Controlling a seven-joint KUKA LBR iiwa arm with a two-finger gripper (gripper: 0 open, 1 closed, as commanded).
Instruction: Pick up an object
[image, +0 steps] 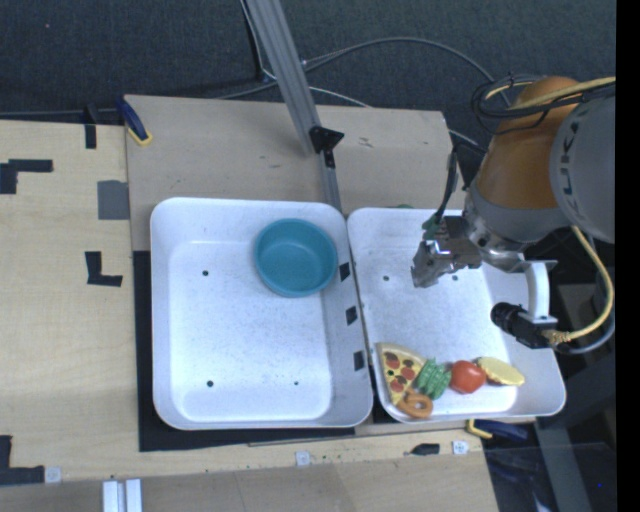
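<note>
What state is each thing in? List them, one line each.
Blue bowl: upright in the left bin, near its back right corner.
Pizza slice, green toy, tomato, yellow piece: lying along the right bin's front edge.
Gripper: above the right bin, nothing visibly held.

A pale wooden counter (60, 300) carries a tan board (220, 150) and a dark mat (143, 340). Two shallow white bins sit side by side, touching: the left bin (200, 340) and the right bin (440, 320). Dark tape marks (100, 268) dot the counter's left part.
</note>
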